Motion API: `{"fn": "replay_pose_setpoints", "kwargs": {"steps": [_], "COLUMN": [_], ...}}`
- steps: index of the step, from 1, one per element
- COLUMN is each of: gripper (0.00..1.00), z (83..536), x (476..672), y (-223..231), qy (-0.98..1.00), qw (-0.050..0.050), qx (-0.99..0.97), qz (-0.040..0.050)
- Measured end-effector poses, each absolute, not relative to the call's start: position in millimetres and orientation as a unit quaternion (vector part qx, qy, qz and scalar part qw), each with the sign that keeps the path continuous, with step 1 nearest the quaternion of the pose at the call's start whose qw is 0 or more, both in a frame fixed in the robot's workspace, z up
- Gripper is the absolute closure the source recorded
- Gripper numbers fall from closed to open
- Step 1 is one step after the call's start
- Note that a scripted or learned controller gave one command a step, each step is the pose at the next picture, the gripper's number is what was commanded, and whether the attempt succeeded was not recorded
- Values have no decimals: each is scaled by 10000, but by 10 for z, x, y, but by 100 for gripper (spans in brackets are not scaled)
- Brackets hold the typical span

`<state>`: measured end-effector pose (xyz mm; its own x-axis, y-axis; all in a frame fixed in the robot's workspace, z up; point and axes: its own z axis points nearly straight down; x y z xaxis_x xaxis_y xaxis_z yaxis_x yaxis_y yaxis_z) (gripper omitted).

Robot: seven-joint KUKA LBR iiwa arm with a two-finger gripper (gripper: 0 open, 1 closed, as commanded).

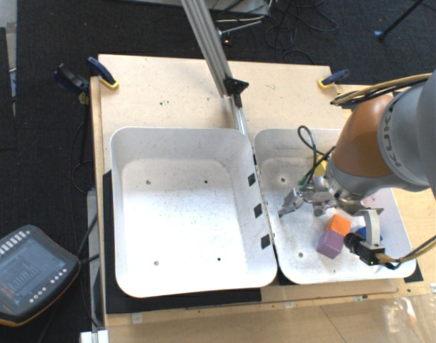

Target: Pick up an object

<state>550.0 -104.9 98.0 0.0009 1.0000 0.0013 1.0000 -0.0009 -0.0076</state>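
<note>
Purple block [330, 244], long axis upright-ish, beside orange cube [339, 224], R bin [289, 263].

My two-finger gripper [289, 204] hangs over the shallow white right-hand bin [286, 263], my arm reaching in from the right. In that bin, right of the gripper, an orange foam block [339, 224] lies just behind a purple foam block [330, 244] — the two touching. Left of that bin, edge to edge, sits the shallow white left-hand bin [182, 206] — both on the pale wooden bench [175, 91].
</note>
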Motion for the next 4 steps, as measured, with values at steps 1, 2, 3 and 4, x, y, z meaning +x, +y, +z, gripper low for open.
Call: {"fn": "replay_pose_setpoints", "kwargs": {"steps": [1,2,3,4], "gripper": [100,100,100,100], "z": [1114,1541,2046,2443], "x": [5520,5540,5637,5654], "y": [-1053,-1079,-1017,-1018], "qy": [-7063,-7075,-7084,-7082], "qw": [-1,-24,-26,-30], "qx": [-7079,-7067,-7058,-7060], "qz": [-1,-14,-18,-17]}}
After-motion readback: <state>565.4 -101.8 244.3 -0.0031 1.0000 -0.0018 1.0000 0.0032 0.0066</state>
